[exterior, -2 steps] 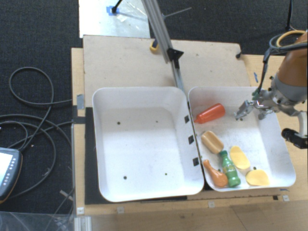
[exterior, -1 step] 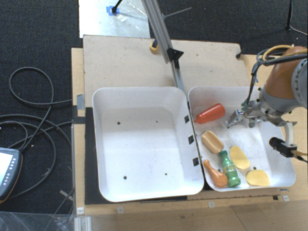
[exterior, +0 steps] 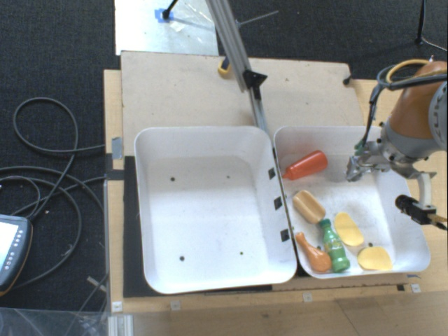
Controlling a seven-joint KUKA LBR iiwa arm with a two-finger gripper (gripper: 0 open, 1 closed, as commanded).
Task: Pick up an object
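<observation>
Dark carpet around worktop (exterior: 182, 89). Fingers (exterior: 355, 168) hover in right bin (exterior: 413, 247), opening unreadable, nothing visibly held. Risk: descent lands between red bottle (exterior: 306, 165) and bin wall, closing on air.

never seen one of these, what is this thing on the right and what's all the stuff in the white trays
This is one picture from a camera fixed above a bench, looking down at a slant. The grey and orange thing on the right is a robot arm. Its gripper, a two-finger claw, hangs over the right bin; I can't tell whether it is open or shut, and I see nothing held in it. Its job is to pick up an object.

Two shallow white bins sit side by side. The right bin holds toy food: a red-orange carrot-like piece, a tan bread roll, a green bottle, an orange drumstick shape and two yellow pieces. The left bin is beside it.
</observation>
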